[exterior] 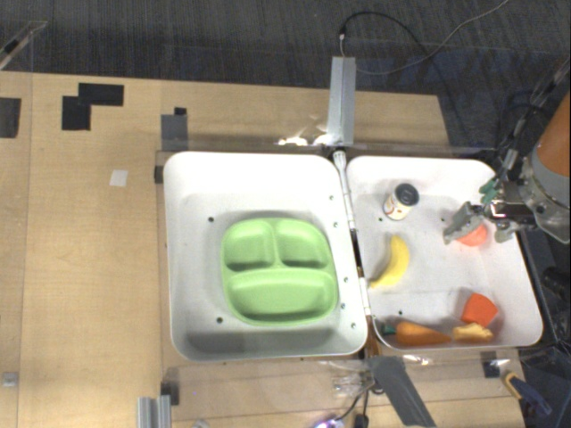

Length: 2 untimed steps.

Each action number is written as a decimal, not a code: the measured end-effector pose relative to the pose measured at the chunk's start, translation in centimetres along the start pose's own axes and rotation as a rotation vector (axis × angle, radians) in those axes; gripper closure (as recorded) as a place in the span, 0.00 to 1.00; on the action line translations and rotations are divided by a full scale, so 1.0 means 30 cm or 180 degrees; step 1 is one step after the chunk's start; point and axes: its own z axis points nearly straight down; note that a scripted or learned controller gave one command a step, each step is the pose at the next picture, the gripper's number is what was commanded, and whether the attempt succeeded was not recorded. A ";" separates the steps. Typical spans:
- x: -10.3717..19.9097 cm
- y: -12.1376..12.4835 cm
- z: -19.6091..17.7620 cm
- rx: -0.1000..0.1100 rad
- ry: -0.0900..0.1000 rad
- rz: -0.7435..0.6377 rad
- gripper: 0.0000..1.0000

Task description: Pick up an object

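Hovering in the right bin, the hand is spreading open fingers over a small salmon-pink object, seemingly light, rigid and smooth, which is probably best pinched across its middle.

We look down on a pale wooden bench against dark grey carpet floor.
Black square markers sit at its left; a black cable loops across the carpet.
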 end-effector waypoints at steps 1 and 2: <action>0.219 0.042 0.290 0.0004 0.0001 -0.0656 0.00; 0.099 0.091 0.623 -0.0031 -0.0003 -0.1088 0.00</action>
